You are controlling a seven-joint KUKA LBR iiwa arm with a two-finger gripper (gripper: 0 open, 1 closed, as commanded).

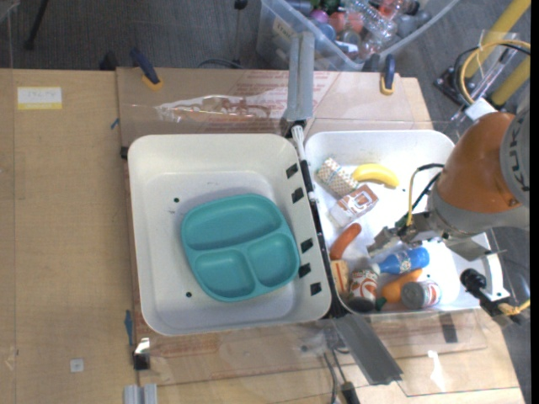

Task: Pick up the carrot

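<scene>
The carrot (397, 285) is a short orange piece with a green end, lying near the front of the right bin (438, 146). It is wedged between a blue bottle (403, 261), a round printed can (364, 285) and a red-and-white can (421, 295). My gripper (388, 239) hangs over the bin's middle, just up and left of the blue bottle and apart from the carrot. Nothing is visibly held in it. The arm's orange band (476, 171) covers the bin's right side.
A banana (376, 175), a patterned box (335, 175), a small carton (359, 200) and a red-orange sausage-like piece (345, 241) lie in the right bin's back and left. The left bin (152, 225) holds a teal divided plate (240, 247).
</scene>
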